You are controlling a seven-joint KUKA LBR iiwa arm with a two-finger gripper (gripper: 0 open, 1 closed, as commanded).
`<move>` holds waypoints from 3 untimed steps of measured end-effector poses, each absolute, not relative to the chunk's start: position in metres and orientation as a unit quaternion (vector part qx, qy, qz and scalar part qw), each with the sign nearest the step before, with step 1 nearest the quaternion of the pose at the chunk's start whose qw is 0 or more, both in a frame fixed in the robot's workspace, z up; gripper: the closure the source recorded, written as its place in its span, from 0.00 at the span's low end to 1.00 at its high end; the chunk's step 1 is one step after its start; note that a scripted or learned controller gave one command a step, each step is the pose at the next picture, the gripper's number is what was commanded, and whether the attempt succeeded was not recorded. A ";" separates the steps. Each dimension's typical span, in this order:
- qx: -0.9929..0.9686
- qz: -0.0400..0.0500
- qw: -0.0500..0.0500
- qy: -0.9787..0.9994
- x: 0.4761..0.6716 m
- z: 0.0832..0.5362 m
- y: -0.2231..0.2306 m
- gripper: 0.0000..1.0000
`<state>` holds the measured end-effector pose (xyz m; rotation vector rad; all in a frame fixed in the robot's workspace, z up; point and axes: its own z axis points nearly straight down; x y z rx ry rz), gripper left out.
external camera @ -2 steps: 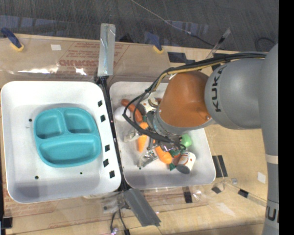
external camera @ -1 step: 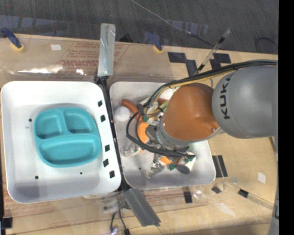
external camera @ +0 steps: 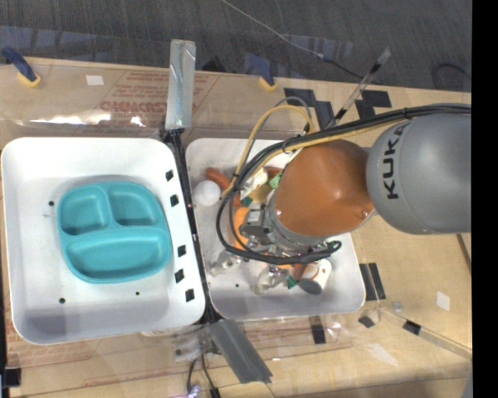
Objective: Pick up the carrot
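The arm's orange wrist band [external camera: 324,191] hangs low over the right bin [external camera: 344,301] and covers most of its contents. My gripper [external camera: 270,272] points down into the bin's front middle, among small items. An orange-red elongated piece [external camera: 218,177], likely the carrot, lies at the bin's back left, apart from the gripper. Another orange piece [external camera: 241,215] peeks out from under the wrist's left side; I cannot tell what it is. Nothing shows held in the gripper.
A white round object [external camera: 206,192] lies beside the orange-red piece. A red, white and green item [external camera: 311,277] sits by the gripper at the front. The left bin [external camera: 25,222] holds a teal divided tray [external camera: 112,230]. Cables [external camera: 232,222] loop off the wrist's left side.
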<state>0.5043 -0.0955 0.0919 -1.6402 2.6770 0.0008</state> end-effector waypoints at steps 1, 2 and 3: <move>-0.631 0.000 0.001 0.776 0.562 0.092 -0.105 0.00; -0.632 0.002 0.001 0.775 0.562 0.102 -0.104 1.00; -0.641 -0.004 0.004 0.767 0.546 0.226 -0.066 1.00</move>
